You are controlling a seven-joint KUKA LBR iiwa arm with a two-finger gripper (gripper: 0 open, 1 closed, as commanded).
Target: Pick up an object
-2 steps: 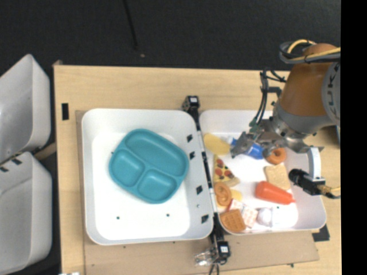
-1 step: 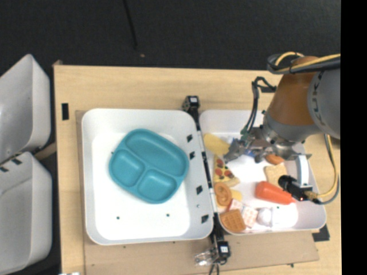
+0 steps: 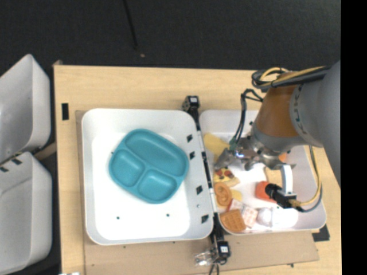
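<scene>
We see two shallow white bins side by side on a wooden bench (image 3: 143,87). The left bin (image 3: 97,211) holds a blue divided plate (image 3: 149,165), lying flat near its middle, well apart from everything else. The right bin (image 3: 221,119) is the crowded one: a pale yellow piece (image 3: 213,142) at its far left, an orange ridged piece (image 3: 222,196) and a waffle-like brown piece (image 3: 233,220) along its left wall, a red-orange block (image 3: 262,191) further right, and small white pieces (image 3: 264,216) at the near edge (too blurred to name). The grey arm with its orange band (image 3: 274,116) hangs over this bin and hides much of its floor. The gripper (image 3: 234,155) sits low, just beside the yellow piece and above the orange items; how far its pincer stands apart we cannot tell, and nothing visibly sits in it.
</scene>
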